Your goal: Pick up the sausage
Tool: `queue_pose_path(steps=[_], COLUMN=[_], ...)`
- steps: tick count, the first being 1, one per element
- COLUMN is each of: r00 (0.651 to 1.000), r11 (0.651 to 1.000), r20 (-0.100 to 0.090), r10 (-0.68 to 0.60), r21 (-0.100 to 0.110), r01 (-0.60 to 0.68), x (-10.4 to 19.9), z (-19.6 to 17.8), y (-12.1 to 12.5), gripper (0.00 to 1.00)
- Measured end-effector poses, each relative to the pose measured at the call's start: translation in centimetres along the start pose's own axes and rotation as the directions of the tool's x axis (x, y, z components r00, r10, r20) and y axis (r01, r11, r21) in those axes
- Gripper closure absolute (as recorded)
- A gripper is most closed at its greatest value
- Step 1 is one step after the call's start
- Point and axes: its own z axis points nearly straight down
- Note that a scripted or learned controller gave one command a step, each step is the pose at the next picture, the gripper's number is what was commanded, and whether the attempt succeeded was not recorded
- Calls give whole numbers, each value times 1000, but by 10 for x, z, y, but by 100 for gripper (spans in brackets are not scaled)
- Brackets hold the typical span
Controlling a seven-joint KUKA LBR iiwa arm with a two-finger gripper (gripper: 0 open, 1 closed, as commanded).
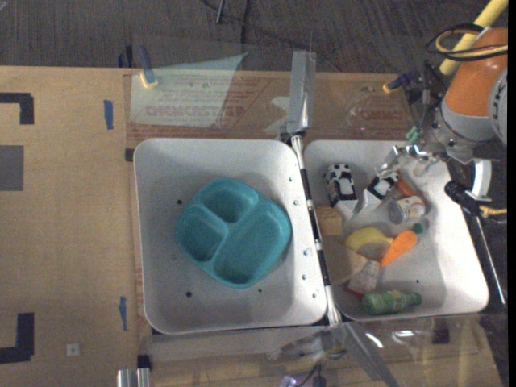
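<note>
Approach step: the pincer (401,161) hangs over the right bin's (463,285) far edge, grip state indeterminable, and must descend onto the reddish sausage (405,189) just beneath.

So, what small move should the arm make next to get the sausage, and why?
Probably a short shift and descent onto the small reddish piece, which I take for the sausage. The gripper appears just beside it near the back of the right bin, and the carrot lies close, so a small move seems safer.
</note>
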Motion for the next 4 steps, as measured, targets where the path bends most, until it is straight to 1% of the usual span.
queue_pose_path(steps=[4], r00=[1000], r11=[1000], r20=[1], r10=[-26], r21=[0], r01=[26], x=[0], z=[0], y=[0], gripper=[0])
